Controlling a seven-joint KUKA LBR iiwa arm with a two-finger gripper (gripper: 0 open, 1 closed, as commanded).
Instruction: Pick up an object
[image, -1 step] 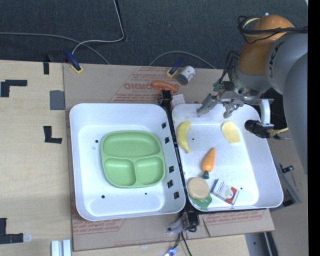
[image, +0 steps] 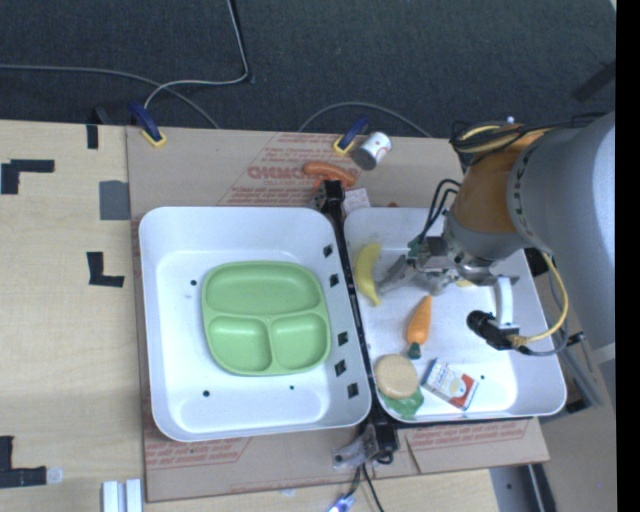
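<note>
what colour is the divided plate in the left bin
Light green. The divided plate lies flat in the left bin, plain in the camera view.

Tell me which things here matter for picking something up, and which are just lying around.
For the job: gripper, banana, carrot, burger, small box, right bin.

Lying about: green plate, left bin, hot dog, cable.

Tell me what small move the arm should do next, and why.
Probably lower the gripper a little toward the banana and close on it. The gripper sits in the right bin, beside the banana's right edge, with nothing visibly between its fingers. The carrot lies just below and is another near choice.
</note>
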